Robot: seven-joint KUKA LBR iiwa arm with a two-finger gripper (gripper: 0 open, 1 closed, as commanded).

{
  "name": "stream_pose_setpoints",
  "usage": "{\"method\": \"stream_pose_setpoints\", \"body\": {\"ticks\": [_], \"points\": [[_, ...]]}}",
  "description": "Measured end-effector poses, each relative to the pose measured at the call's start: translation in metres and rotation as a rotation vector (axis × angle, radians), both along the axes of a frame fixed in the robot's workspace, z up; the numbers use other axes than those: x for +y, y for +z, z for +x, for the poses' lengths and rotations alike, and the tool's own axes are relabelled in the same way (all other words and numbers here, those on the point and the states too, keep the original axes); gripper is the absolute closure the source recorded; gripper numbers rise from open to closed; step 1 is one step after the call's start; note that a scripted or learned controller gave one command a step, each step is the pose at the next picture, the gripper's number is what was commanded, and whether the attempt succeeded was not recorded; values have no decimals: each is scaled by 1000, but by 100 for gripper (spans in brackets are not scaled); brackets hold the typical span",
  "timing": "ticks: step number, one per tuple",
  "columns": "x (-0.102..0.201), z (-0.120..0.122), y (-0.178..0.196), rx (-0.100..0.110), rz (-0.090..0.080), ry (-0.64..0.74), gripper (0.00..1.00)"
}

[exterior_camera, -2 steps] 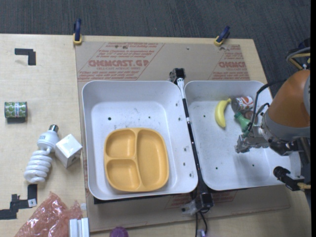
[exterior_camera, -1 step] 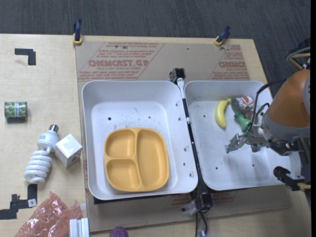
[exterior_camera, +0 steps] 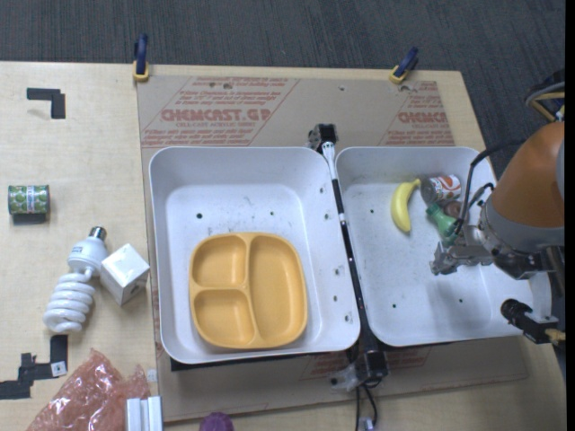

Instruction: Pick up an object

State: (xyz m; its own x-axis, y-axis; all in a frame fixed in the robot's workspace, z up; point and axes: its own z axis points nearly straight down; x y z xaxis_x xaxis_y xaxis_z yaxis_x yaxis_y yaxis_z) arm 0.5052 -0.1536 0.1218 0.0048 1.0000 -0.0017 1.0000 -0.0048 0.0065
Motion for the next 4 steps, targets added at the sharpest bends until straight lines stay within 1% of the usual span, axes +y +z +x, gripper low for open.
{"method": "stream_pose_setpoints", "body": {"ticks": [1, 2, 3, 4], "points": [[0, 0, 0, 0, 0, 0, 0], [37, -27, -30, 6, 2, 4, 0], [36, -26, -20, 3, 1, 1, 100], [123, -6, 71, 4, 1, 7, 100]]}}
